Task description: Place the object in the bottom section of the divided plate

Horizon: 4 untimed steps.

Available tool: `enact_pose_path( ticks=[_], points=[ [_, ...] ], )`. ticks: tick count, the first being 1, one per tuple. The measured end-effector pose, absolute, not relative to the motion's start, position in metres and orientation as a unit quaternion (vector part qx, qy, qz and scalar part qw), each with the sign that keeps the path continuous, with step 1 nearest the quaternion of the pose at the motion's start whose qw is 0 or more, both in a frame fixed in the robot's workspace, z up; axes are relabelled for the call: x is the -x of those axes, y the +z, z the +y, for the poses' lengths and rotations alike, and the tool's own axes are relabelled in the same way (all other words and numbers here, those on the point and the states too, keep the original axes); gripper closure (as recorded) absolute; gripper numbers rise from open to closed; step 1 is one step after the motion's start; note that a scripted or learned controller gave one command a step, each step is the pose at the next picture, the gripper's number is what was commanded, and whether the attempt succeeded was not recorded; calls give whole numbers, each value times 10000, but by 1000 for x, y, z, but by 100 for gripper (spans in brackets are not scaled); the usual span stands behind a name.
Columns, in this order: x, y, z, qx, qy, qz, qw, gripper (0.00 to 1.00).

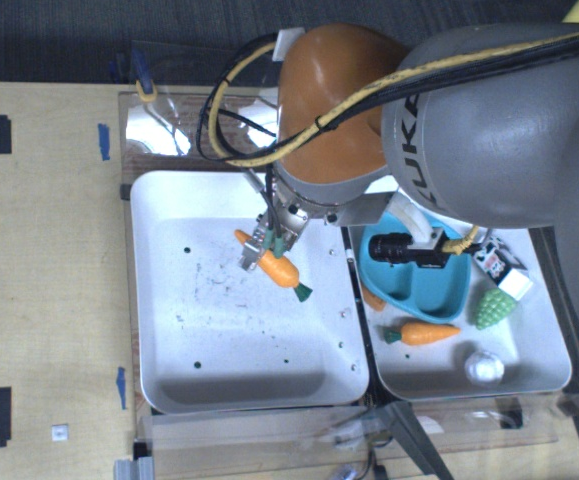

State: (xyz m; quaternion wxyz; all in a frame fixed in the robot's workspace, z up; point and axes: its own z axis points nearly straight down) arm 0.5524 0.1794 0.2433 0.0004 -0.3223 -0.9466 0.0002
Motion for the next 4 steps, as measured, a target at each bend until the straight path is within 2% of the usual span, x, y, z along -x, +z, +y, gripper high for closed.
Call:
enact_pose_path(
  ticks=[1,2,3,4],
  points=[
    [-526,204,151,1797,2,-9837,13,100],
    [-536,161,133,2606,1,-9655,16,100],
    [-518,89,180,2188,-28,-9758,-46,100],
    [-619,88,225,1739,-33,-9847,-49,100]
  ],
)
